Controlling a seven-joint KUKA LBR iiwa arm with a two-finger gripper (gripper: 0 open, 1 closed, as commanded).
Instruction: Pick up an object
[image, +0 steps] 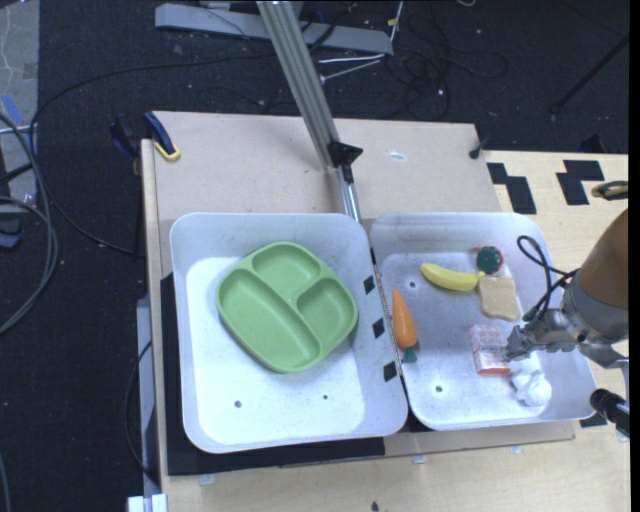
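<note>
End effector (522, 343) drops low into the right bin (440, 405), right beside the red-and-white packet (489, 349); that looks like the target. Can't tell its grip state from here. Banana (449, 277), carrot (403, 319) and sponge (498, 297) lie apart, leaving room.

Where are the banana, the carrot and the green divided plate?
banana (449, 277): camera view, middle of its yellow body.
carrot (403, 320): camera view, middle of its orange body.
green divided plate (262, 310): camera view, floor of its largest compartment.
</note>
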